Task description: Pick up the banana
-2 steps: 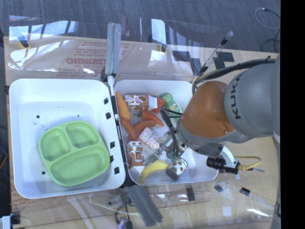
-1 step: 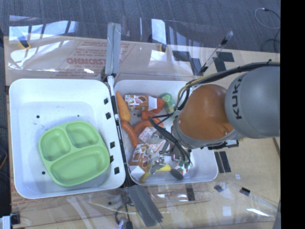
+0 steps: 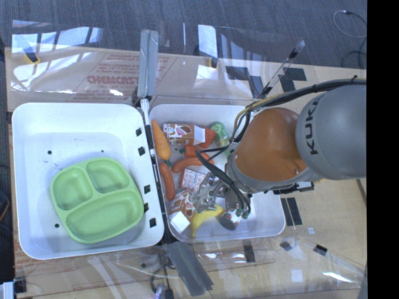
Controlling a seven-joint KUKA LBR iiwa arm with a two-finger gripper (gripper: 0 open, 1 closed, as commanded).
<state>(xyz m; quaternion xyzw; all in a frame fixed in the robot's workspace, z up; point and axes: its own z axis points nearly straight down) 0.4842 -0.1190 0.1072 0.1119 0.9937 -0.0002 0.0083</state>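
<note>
A yellow banana (image 3: 203, 219) lies near the front edge of the right bin (image 3: 268, 228), partly under the gripper's metal parts. My gripper (image 3: 219, 199) hangs low in the right bin, just above and behind the banana, below the orange wrist band (image 3: 268, 145). The clutter and the wrist hide the tips.
The right bin also holds an orange carrot (image 3: 161, 141), a second orange piece (image 3: 168, 180), a red sausage (image 3: 190, 162), a green item (image 3: 219, 131) and printed packets (image 3: 178, 131). A green divided plate (image 3: 96, 199) sits in the left bin (image 3: 37, 129).
</note>
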